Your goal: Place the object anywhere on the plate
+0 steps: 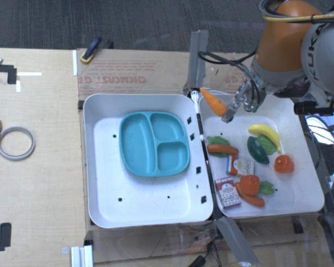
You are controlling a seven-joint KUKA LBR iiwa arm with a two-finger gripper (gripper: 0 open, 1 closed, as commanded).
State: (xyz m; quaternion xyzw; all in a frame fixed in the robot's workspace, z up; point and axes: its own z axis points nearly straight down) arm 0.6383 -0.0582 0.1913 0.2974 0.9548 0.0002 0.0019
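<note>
Where the bench runs out toward its left edge, we see a roll of tape (14,143) lying flat on the bare wood, well apart from the bins. Next comes the left bin (100,204), and near its middle sits the blue plate (155,143), a three-part tray with nothing on it. Moving on to the right bin (306,202), we find the toy carrot (214,102) at its far left corner, tilted and raised by the wall, with the gripper (238,105) just beside its thicker end. We cannot tell how far the fingers are spread, nor whether they have hold of the carrot. Further along the bin lie a second carrot (222,148), a small box (227,193), a banana (265,134) and a tomato (283,163) toward the right edge.
</note>
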